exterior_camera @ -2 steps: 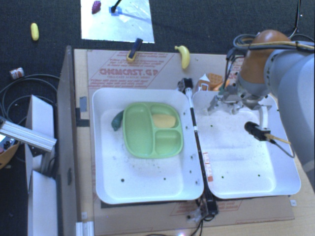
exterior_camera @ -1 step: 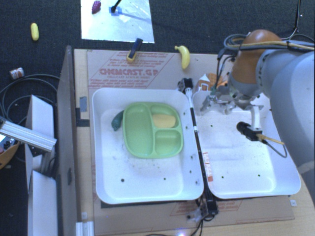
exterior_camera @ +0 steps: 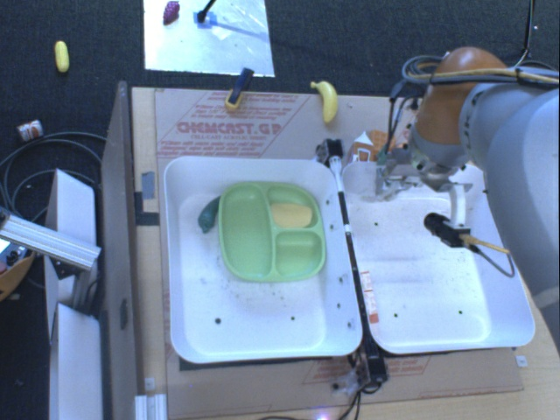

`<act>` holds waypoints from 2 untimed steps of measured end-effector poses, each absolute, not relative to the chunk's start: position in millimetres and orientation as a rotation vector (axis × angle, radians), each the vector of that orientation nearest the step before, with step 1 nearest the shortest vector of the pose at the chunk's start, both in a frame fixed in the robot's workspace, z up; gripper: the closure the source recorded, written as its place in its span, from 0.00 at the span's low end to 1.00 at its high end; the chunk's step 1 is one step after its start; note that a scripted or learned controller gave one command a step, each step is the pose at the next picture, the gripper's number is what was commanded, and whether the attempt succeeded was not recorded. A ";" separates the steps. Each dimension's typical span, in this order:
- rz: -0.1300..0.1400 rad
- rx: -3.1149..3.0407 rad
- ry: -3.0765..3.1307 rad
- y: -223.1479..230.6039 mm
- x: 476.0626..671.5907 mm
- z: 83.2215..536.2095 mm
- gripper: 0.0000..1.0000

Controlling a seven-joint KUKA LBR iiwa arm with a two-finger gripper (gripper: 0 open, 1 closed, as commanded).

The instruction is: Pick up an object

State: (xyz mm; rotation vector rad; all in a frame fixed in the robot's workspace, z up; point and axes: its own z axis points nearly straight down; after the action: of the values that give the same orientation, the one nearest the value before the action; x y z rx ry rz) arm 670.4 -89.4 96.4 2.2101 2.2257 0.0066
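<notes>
Green divided plate (exterior_camera: 262, 250) sat in the middle of the left bin (exterior_camera: 201, 331). A yellow piece (exterior_camera: 291, 214) lay in the plate's upper right compartment. A dark green object (exterior_camera: 208, 214) lay on the bin floor, touching the plate's left edge.

The gripper (exterior_camera: 391, 185) was down in the far left corner of the right bin (exterior_camera: 437, 322), with the arm (exterior_camera: 512, 147) coming in from the right. Open or closed: couldn't tell from this angle, and nothing was visibly held in it.

A pale round thing (exterior_camera: 358, 178) sat just left of the gripper in that same corner, close to the wall between the bins. It was too washed out against the white to say what it was, or whether the gripper touched it. An orange and white item (exterior_camera: 371, 145) sat just behind it at the bin's far rim; I couldn't tell if it was inside or outside.

Outside the bins, a banana (exterior_camera: 328, 101) lay on the cardboard sheet (exterior_camera: 262, 129) behind them, with a yellow and blue tool (exterior_camera: 237, 90) to its left at the sheet's far edge.
</notes>
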 end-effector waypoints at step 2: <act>0.006 2.210 2.226 -89.5 670.2 96.0 0.00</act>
State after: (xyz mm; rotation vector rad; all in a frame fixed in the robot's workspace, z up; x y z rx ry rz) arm 670.2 -89.5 96.0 2.2099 2.2263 0.0055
